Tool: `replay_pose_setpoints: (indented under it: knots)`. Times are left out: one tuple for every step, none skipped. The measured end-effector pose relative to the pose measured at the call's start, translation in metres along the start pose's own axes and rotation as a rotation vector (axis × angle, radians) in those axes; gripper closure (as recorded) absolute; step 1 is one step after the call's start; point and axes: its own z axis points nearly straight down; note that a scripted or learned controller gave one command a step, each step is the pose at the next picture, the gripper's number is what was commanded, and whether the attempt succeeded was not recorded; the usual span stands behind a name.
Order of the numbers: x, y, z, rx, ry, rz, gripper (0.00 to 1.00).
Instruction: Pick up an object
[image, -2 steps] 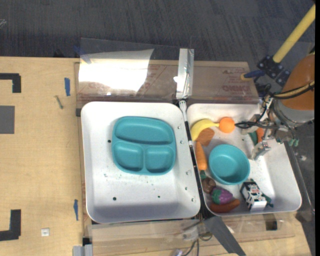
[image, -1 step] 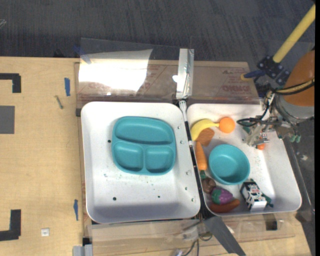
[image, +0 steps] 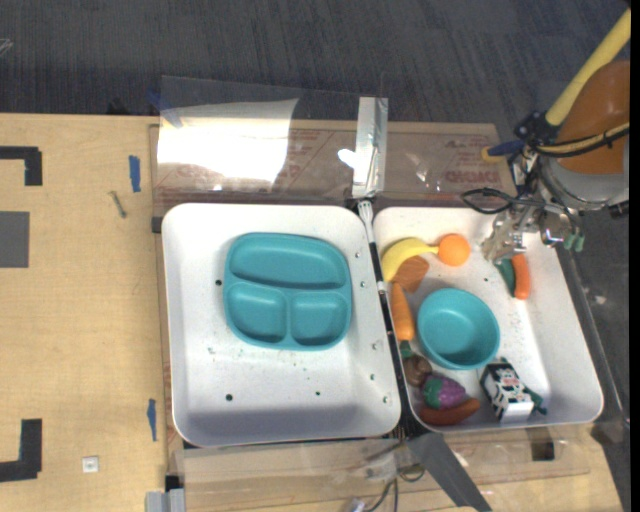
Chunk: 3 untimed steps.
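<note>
- You've got the arm (image: 590, 110) coming in at the upper right of the frame; orange band visible above the wrist; gripper (image: 512, 243) sits low over the upper right part of the right bin (image: 570, 330)
- Jaw state: can't tell from this angle; cabling and metal clutter hide it
- Just below the gripper you see a small carrot-like piece (image: 519, 277), orange with a green top, lying on the bin floor; whether it's touching the gripper or just beside it, can't tell
- Rest of the right bin: yellow banana-shaped toy (image: 403, 253) at upper left, an orange ball (image: 454, 250) just right of it; a long orange piece (image: 401, 311) runs down the left wall; teal bowl (image: 458, 328) in the middle, upright
- Lower edge of that bin: dark brown lump (image: 418, 368), purple-and-red item (image: 446, 396), white boxy toy (image: 507, 389) with black markings near the lower right
- Left bin (image: 190, 300) holds one teal divided plate (image: 288, 290), three compartments, centred toward the top
- Clear plastic sheeting (image: 240, 150) lies behind both bins; tan bench (image: 70, 300) fills the left of the frame
</note>
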Motion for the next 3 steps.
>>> replay_pose_setpoints:
  knots:
    - [0.001, 0.0, 0.001, 0.001, 0.002, 0.0, 0.0]
    - [0.012, -0.017, 0.036, 0.0, 0.009, 0.061, 0.0]
    - [0.008, -0.016, 0.021, 0.002, -0.006, 0.057, 1.0]
